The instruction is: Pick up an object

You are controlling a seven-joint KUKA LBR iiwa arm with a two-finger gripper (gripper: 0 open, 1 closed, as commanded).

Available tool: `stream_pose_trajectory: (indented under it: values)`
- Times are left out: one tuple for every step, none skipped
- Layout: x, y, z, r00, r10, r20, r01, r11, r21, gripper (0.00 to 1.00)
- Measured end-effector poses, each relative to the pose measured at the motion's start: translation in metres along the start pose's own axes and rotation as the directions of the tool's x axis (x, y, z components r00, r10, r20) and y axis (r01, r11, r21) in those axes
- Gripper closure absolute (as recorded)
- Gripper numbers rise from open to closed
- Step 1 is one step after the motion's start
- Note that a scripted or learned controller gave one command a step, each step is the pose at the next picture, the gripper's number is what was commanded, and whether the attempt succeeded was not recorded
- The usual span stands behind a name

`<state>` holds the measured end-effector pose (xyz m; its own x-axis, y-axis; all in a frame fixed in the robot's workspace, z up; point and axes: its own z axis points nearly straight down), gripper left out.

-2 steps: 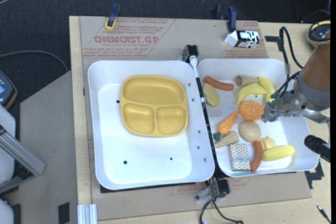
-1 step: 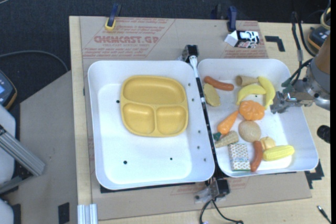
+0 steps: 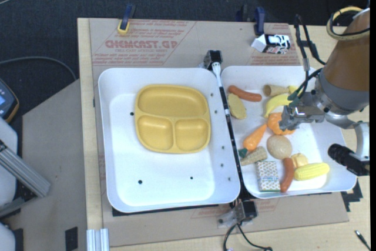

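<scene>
Camera view: the gripper [image 3: 289,121] is seen lowered into the right bin [image 3: 338,182], beside an orange piece [image 3: 275,122]; its opening cannot be told. The approach step is judged underway; next, a closing on that piece is called for.

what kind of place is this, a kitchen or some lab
Likely a robot lab bench, not a kitchen: the food looks like toys, two white bins are clamped to a board, and a robot arm reaches in.

Evenly and brightly lit from overhead. Soft, short shadows only. Mild glare off both white bins [image 3: 111,144]. Slightly soft focus throughout; dim dark floor [image 3: 47,3] far left.
</scene>
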<state>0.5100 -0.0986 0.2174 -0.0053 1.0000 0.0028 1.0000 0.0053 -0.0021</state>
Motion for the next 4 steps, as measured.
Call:
stream_pose_trajectory:
  values:
    - [0.027, -0.013, 0.003, 1.000, 0.002, 0.001, -0.002, 1.000, 0.001, 1.00]
    - [0.020, -0.012, -0.018, 1.000, 0.005, 0.004, -0.005, 1.000, -0.007, 1.00]
    - [0.016, -0.013, 0.001, 1.000, 0.007, 0.002, -0.007, 1.000, 0.002, 1.00]
    - [0.023, -0.013, -0.018, 1.000, 0.003, 0.004, -0.003, 1.000, -0.006, 1.00]
